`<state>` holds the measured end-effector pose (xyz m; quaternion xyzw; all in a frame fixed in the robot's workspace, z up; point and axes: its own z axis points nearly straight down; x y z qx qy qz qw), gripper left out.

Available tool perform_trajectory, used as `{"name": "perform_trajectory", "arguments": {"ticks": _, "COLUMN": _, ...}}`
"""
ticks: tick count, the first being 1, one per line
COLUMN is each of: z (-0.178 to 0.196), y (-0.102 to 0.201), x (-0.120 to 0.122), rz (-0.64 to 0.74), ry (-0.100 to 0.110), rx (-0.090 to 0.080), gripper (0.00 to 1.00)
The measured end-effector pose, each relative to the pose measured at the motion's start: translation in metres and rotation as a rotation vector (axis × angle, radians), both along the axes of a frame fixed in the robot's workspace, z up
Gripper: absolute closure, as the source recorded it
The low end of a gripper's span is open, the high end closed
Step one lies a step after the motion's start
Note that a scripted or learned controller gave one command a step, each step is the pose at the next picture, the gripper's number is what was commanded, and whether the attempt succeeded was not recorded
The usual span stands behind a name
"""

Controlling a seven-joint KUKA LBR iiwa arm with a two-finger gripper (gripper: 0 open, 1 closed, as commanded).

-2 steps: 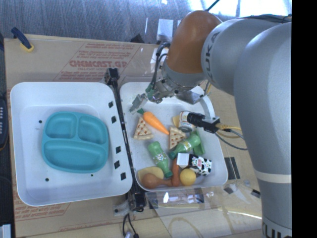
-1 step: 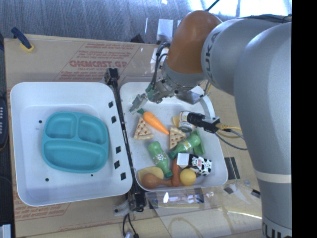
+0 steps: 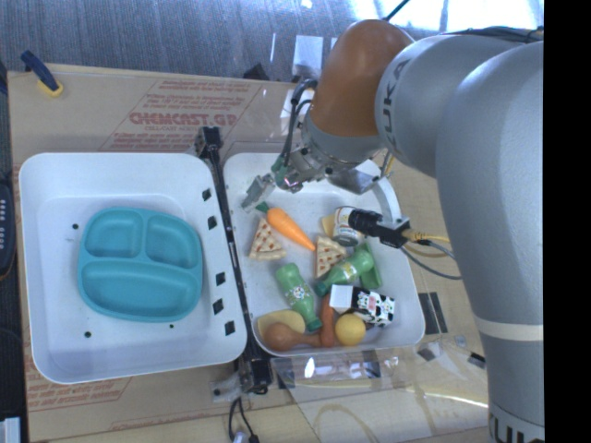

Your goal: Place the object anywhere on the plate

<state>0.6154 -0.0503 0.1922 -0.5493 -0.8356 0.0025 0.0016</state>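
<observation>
Teal plate [image 3: 138, 263] in left bin, jaws [image 3: 261, 190] above carrot [image 3: 288, 228] in right bin, grip state unclear

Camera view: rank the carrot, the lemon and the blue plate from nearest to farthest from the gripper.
1. Carrot, just below the gripper in the right bin.
2. Lemon, at the near end of the same bin.
3. Blue plate, over in the left bin; nearly as far as the lemon, so a close call.

Bare plate [image 3: 138, 264]; toy-crowded right bin [image 3: 406, 289]
</observation>
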Motion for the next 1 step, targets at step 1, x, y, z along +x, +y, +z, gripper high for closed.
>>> {"name": "perform_trajectory", "arguments": {"ticks": 1, "z": 0.0, "y": 0.0, "x": 0.0, "rz": 0.0, "ry": 0.0, "rx": 0.0, "gripper": 0.0}}
